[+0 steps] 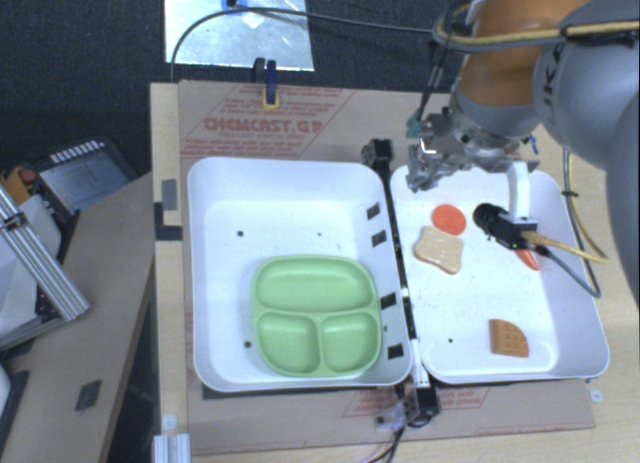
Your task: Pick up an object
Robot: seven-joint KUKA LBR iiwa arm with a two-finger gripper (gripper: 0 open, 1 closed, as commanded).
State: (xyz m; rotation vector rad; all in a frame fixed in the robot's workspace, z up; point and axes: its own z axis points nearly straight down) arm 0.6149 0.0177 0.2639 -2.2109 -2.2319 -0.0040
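Found the gripper [422, 173] beyond the toy bread slice [439, 249] and slightly to its left, over the far left corner of the right bin [570, 351]. Could not establish from this view whether open or closed. Located the bread slice lying flat on the bin floor, apart from the gripper. Noted a round orange-red slice [449, 218], tomato-like, just beyond the bread slice, touching or all but touching its far edge, between it and the gripper. Noted a small red-orange piece [529, 259] to the right of the bread slice; too small to identify. Recorded a brown waffle piece [508, 338] nearer the camera and to the right of the bread slice, well apart from it. Recorded a green three-compartment plate [315, 316] well to the left of the bread slice, lying flat in the left bin [215, 251].
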